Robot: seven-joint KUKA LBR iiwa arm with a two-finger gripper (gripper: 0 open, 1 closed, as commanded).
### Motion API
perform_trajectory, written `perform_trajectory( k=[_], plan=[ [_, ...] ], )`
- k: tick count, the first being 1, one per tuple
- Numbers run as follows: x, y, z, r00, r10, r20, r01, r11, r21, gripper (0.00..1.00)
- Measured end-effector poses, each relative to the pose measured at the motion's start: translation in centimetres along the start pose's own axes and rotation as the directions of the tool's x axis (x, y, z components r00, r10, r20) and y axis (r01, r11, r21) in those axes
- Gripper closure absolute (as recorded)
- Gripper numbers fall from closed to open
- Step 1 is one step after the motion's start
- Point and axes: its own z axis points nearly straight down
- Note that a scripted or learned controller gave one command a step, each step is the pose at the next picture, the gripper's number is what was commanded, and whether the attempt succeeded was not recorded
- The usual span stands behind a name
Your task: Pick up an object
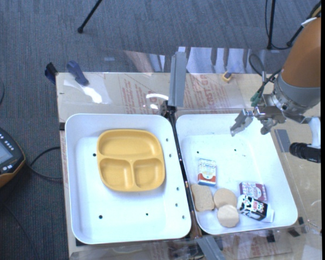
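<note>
My gripper (253, 122) hangs above the back of the right bin (227, 128), its two fingers spread apart with nothing between them. Below it, toward the bin's front, lie a small red and white carton (207, 172), a toast-like slice (203, 197), two round tan biscuits (225, 197) (228, 216), a red packet (253, 190) and a black and white cow-print carton (255, 208). All of these rest on the bin floor, well apart from the gripper.
The left bin (81, 145) holds a yellow divided plate (131, 160). A grey post (177, 83) stands upright between the bins at the back. A handheld pendant (1, 156) lies off the bench at far left.
</note>
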Motion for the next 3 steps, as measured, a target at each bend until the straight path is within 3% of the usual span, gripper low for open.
perform_trajectory(
  k=[1,2,3],
  plan=[
    [2.4,-1.6,14.8,1.0,0.004,-0.002,-0.004,1.0,0.011,0.0],
    [3.1,-5.1,17.4,1.0,0.002,0.001,-0.002,1.0,-0.021,0.0],
    [3.1,-5.0,16.7,1.0,0.009,-0.006,-0.01,1.0,-0.017,1.0]
  ],
)
